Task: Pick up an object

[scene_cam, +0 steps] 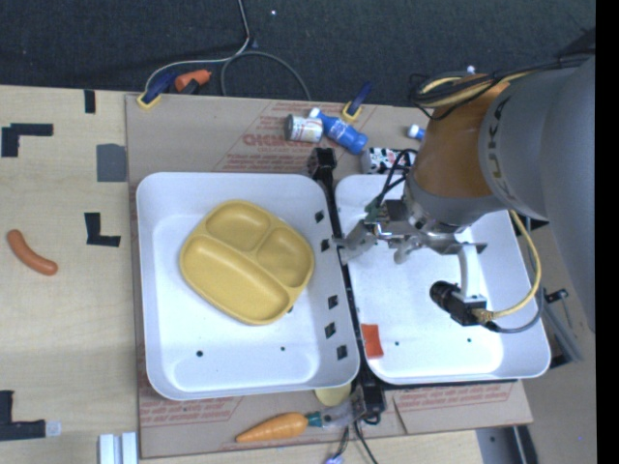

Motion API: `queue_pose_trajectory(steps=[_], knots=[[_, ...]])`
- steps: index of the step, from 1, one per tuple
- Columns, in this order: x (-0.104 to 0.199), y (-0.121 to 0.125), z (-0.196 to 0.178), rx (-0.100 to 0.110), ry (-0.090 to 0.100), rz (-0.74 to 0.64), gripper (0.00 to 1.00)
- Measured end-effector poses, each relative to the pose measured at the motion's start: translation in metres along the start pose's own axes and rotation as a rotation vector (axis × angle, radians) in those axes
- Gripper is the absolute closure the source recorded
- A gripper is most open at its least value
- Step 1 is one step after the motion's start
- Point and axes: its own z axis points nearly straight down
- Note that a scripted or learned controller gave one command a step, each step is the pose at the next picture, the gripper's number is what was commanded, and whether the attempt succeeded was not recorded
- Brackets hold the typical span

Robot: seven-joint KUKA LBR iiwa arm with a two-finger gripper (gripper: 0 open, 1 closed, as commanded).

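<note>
A yellow divided plate (pixel 248 259) lies in the left bin (pixel 164 356). A small orange-red block (pixel 370 339) rests on the floor of the right bin (pixel 435 361), near its front left corner. My gripper (pixel 379 245) hangs over the left part of the right bin, close to the wall between the two bins and behind the block. It is open, with bare white bin floor between its fingers. The grey arm with its orange band (pixel 455 153) covers the back of the right bin.
A toy carrot (pixel 274 428) lies on the cardboard in front of the bins. A sausage (pixel 32 252) sits on the bench far left. A blue and white bottle (pixel 329 129) lies behind the bins. A black cable plug (pixel 455 303) hangs over the right bin.
</note>
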Motion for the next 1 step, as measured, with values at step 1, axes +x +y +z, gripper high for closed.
queue_pose_trajectory(steps=[1], knots=[[-0.0452,-0.0111,0.0000,0.000,0.000,0.003,0.00]])
